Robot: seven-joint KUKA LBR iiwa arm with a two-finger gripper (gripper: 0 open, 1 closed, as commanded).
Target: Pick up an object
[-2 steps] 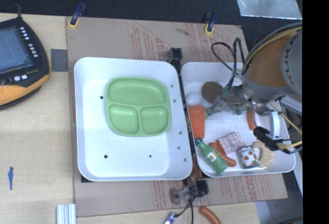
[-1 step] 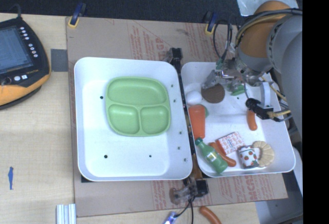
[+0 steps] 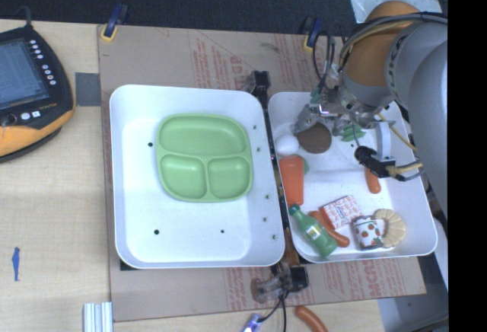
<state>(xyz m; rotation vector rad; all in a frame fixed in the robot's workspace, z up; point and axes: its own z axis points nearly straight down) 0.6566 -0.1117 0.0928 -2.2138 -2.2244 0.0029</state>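
Reaching in from 3 o'clock over the right-hand bin: grey arm, orange band uppermost, wrist bent down towards the bin's 11 o'clock corner. Probably angled so as to bring the claw over the loose items crowded there.

Lying at 9 o'clock of that bin, edge to edge with it: left-hand bin, carrying a green divided plate near its centre. Likely a drop-off side, well apart from the arm.

Scattered in the right-hand bin, hence several possible targets:
- carrot, lengthwise along the 9 o'clock wall;
- green bottle, slanted at 7 o'clock, just beside a red-and-white packet;
- biscuit at 5 o'clock;
- brown disc, at 6 o'clock of the claw and just beside it, judged the likeliest object to be picked;
- white egg, at 9 o'clock of the disc, touching or nearly so.

Claw state: cannot tell, hidden among cables and wrist hardware. Nothing seen gripped; pick judged not yet made. Crowding of disc, egg and carrot likely to hamper a clean grasp.
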